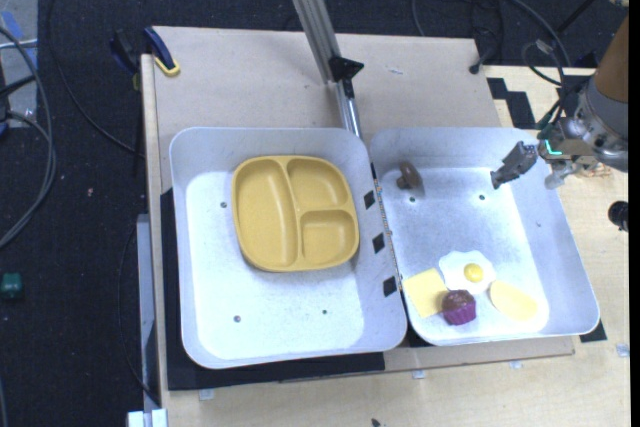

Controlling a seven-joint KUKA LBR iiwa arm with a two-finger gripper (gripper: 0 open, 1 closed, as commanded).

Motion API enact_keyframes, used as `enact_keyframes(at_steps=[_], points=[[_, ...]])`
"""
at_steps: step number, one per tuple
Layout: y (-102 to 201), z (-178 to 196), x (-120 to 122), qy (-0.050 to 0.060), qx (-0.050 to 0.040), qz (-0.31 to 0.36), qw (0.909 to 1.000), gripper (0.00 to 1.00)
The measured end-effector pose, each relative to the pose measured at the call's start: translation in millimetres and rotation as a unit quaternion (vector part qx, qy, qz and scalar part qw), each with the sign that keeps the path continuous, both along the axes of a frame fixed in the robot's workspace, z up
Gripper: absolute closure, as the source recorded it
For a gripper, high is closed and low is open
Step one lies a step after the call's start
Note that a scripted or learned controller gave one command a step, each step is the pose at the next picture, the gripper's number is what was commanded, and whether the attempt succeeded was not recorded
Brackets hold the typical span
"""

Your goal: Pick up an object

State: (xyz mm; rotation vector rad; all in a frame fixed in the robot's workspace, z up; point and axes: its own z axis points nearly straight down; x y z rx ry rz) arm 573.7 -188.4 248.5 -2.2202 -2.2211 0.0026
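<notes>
The right bin (560, 225) holds several small toys. A brown lump (408, 177) lies near its back left corner. At the front lie a fried egg (468, 270), a yellow cheese slice (424, 292), a purple ball (459, 307) and a pale yellow oval (515, 300). My gripper (530, 172) hangs over the bin's back right part, well apart from all of them. It is open, with nothing between its fingers.
A yellow divided plate (296, 212) lies in the left bin (200, 315). A slanted metal pole (310, 0) reaches down to the back of the ridge between the bins. Cables lie on the dark floor around the bench.
</notes>
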Motion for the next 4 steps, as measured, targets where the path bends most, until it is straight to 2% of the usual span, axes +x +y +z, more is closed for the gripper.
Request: enact_keyframes(at_steps=[1, 4], points=[[0, 1, 1, -0.001, -0.0002, 0.000, 1.0000, 0.00], [-3, -157, 14, -0.001, -0.0006, 0.000, 1.0000, 0.00]])
